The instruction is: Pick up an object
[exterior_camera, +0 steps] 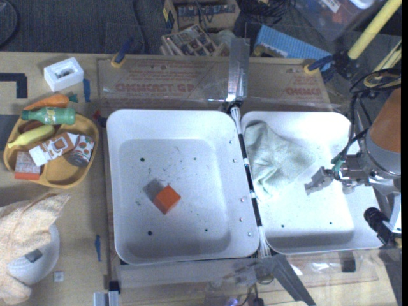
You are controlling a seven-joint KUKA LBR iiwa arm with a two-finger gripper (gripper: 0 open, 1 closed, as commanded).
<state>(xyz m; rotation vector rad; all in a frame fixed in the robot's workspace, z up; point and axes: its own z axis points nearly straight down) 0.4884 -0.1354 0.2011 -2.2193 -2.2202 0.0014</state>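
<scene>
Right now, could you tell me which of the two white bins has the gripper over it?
The right-hand bin, the one holding the pale crumpled cloth; the gripper hangs over it. The left bin holds the orange block.

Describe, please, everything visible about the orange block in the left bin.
The orange block is a small cube-like piece, matte and solid-coloured, possibly foam or wood. It lies turned diagonally to the bin's sides on the floor of the left bin, slightly left of centre, touching a small grey block at its upper-left.
</scene>
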